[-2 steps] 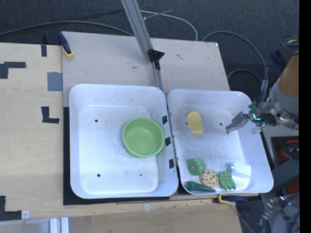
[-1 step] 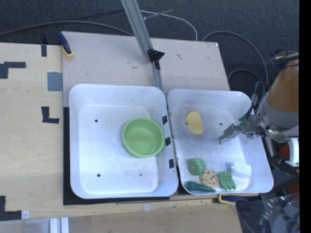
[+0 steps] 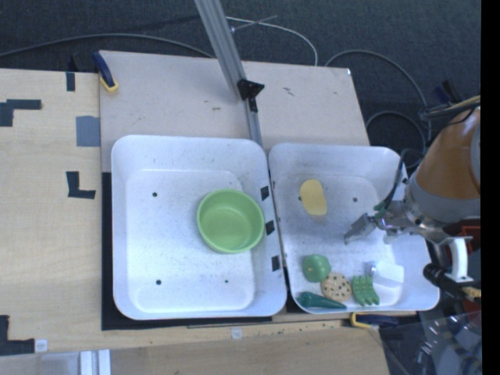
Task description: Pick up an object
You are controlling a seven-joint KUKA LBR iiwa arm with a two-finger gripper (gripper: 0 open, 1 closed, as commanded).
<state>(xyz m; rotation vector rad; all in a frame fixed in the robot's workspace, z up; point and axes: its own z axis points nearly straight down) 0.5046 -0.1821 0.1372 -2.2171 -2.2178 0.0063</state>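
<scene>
The right bin (image 3: 367,159) holds a yellow oval object (image 3: 313,197) near its back left. Along its front lie a green ball (image 3: 316,267), a speckled tan cookie-like piece (image 3: 336,287), a green ridged toy (image 3: 365,291), a teal piece (image 3: 320,301) and a small white block (image 3: 388,273). My gripper (image 3: 369,235) hovers over the right half of this bin, to the right of the yellow object and above the white block. Its fingers are spread open and nothing is between them.
The left bin (image 3: 141,162) holds a light green bowl (image 3: 230,220) near its right side. A grey metal pole (image 3: 223,37) slants in from the top, ending at the divide between the bins. Cables lie on the dark floor behind the bench.
</scene>
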